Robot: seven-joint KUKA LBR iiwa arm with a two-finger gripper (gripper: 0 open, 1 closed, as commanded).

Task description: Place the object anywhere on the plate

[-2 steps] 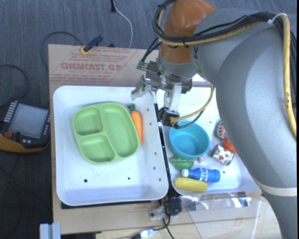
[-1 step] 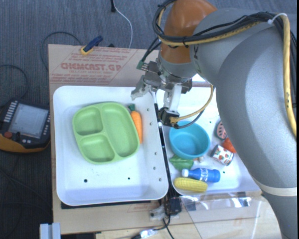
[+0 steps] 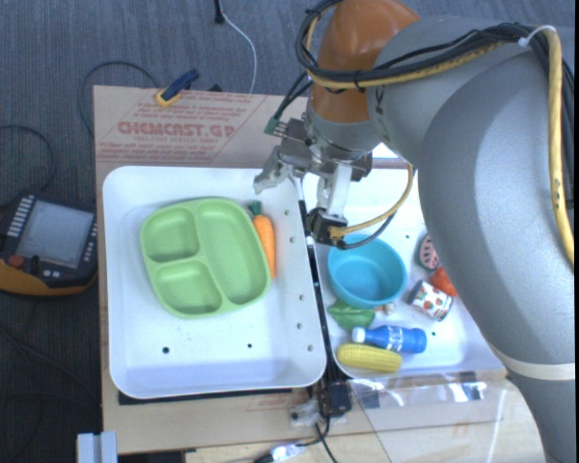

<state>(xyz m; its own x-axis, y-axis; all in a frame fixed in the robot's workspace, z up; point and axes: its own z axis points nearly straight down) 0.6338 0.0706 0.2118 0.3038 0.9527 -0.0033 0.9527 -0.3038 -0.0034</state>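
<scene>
Gripper (image 3: 304, 189) hangs over the wall where the two bins meet, up near their far edge, and whether it is clenched or released I cannot tell from this angle. Nothing shows in its grasp. Down in the left bin (image 3: 203, 360) sits the green plate (image 3: 203, 254), three compartments, all bare. And the carrot (image 3: 263, 242) lies right against the plate's right rim, lengthwise along it, leafy end toward the bin's far edge, squeezed between the plate and the bin's right wall. Over in the right bin (image 3: 446, 343), a blue bowl (image 3: 367, 271) sits near the left wall, and toward the near edge come a green toy (image 3: 352, 313), a small bottle (image 3: 391, 338) and a corn cob (image 3: 369, 358), close together.
</scene>
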